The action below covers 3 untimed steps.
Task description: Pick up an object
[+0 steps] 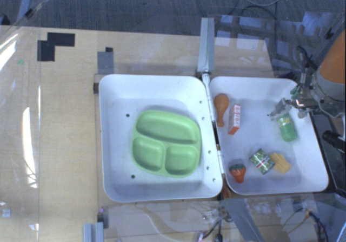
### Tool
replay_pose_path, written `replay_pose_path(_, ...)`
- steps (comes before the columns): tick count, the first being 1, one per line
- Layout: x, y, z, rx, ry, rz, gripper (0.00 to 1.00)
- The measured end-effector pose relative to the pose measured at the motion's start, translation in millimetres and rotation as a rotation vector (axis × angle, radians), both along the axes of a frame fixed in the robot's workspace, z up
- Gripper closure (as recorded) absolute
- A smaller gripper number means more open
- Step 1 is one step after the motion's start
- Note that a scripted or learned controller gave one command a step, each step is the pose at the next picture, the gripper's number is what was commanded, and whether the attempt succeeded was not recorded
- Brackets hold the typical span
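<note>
The right bin (308, 181) holds several small objects. A brown drumstick (220, 106) and an orange-and-white carton (234, 119) lie near its left wall. A green bottle (287, 128) lies near the right side. Along the front sit a red strawberry (237, 172), a green checked cube (261, 161) and a yellow piece (280, 163). My gripper (292, 105) hangs at the bin's right side, just beyond the bottle's far end and close over it. Nothing can be seen held in it.
The left bin (116, 127) carries a green divided plate (165, 142). A metal post (205, 46) stands behind the seam between the bins. Black cables (243, 2) loop on the floor beyond the bench. The arm's orange band (335, 62) enters at the right edge.
</note>
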State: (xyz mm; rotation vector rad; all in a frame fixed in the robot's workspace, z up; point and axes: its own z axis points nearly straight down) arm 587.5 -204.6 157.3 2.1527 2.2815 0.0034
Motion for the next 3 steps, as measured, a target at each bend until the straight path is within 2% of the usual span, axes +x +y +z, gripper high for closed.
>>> replay_pose_path(1,10,0,-69,0.0,-0.006,0.055,0.0)
replay_pose_path(2,13,2,-56,-0.001,-0.013,0.057,1.0)
replay_pose_path(3,29,46,37,0.0,-0.004,-0.057,1.0)
